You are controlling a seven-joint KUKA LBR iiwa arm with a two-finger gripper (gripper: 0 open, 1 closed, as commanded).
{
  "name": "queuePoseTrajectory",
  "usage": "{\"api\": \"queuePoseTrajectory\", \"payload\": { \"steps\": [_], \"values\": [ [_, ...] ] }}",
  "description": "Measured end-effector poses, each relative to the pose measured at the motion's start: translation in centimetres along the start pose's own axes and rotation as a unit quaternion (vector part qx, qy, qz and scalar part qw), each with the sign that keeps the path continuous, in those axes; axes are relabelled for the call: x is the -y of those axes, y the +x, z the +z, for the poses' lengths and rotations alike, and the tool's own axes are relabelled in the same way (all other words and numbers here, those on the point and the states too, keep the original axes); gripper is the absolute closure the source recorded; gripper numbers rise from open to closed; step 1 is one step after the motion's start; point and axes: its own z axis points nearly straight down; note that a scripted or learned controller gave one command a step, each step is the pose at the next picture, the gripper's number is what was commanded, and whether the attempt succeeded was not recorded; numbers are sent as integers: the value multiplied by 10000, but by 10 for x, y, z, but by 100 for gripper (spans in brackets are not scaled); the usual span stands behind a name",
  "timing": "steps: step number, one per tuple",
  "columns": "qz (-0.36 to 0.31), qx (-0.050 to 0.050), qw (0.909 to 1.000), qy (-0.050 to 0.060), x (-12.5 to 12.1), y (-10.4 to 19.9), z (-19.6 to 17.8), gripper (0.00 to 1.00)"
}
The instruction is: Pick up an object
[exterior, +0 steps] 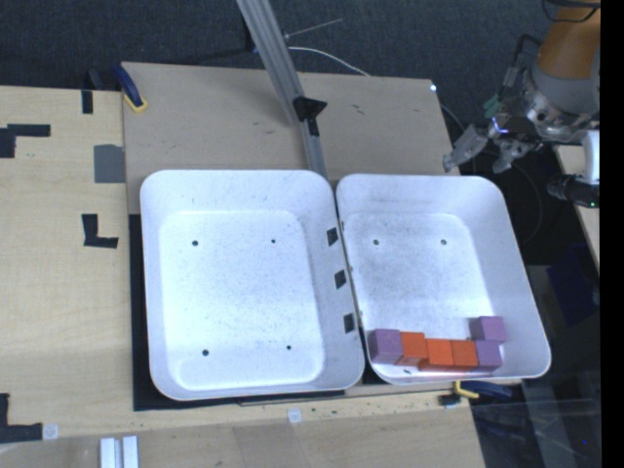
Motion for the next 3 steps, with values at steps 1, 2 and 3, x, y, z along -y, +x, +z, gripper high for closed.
{"api": "queuePoseTrajectory", "payload": {
  "steps": [1,2,3],
  "values": [
    [-13,-22,10000,36,21,54,65,0],
    [-21,-15,10000,-20,-10,90,49,0],
    [-21,-18,10000,13,7,146,64,0]
  ]
}}
